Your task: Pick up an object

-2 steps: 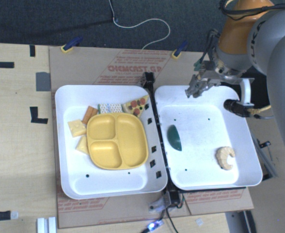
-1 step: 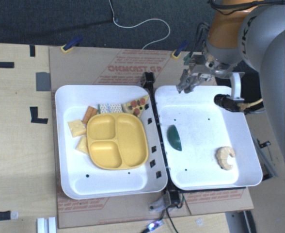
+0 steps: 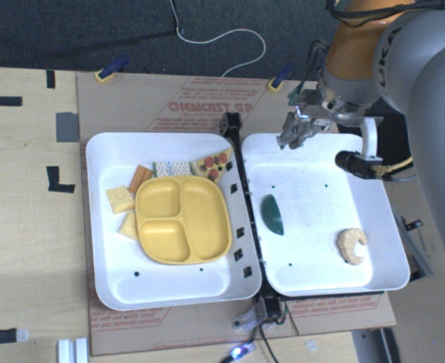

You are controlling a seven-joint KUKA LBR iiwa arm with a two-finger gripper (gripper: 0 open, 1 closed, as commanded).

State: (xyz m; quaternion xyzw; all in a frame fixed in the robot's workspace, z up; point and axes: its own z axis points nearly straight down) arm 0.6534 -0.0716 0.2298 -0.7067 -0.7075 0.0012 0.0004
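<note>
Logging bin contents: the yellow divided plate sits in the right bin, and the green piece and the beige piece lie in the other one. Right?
Not quite. The camera view shows the yellow divided plate in the left bin. The green piece and the beige piece lie in the right bin.

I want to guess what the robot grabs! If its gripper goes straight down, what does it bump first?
Probably the bare white floor of the right bin near its back edge. The gripper hangs there, away from the green object; depth is unclear.

Right bin (image 3: 313, 278) lies mostly open; only a green piece (image 3: 272, 215) and croissant (image 3: 352, 246) there. Yellow tray (image 3: 183, 219) crowds the left bin (image 3: 109, 278).
</note>
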